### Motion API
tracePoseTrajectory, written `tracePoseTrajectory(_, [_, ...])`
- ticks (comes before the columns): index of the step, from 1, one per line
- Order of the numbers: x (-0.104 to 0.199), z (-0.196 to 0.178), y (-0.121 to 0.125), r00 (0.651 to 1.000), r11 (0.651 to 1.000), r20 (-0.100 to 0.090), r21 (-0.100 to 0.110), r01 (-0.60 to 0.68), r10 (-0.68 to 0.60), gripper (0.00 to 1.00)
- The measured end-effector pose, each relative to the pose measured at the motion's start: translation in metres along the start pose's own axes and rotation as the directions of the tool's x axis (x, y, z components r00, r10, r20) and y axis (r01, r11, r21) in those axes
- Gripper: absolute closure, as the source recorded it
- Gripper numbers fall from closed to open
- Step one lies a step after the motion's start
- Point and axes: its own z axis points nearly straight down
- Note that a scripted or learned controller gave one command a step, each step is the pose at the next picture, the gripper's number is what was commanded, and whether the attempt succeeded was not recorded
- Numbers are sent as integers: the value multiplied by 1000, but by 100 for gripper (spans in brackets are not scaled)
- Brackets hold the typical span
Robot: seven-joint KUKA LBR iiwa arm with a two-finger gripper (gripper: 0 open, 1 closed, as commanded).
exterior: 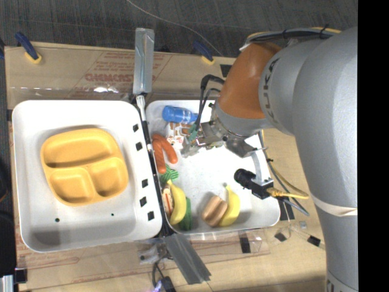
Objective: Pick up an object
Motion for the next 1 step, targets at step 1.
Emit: tracePoseTrajectory(1, [0, 3, -2, 1000, 1000, -1, 8, -2, 2, 0])
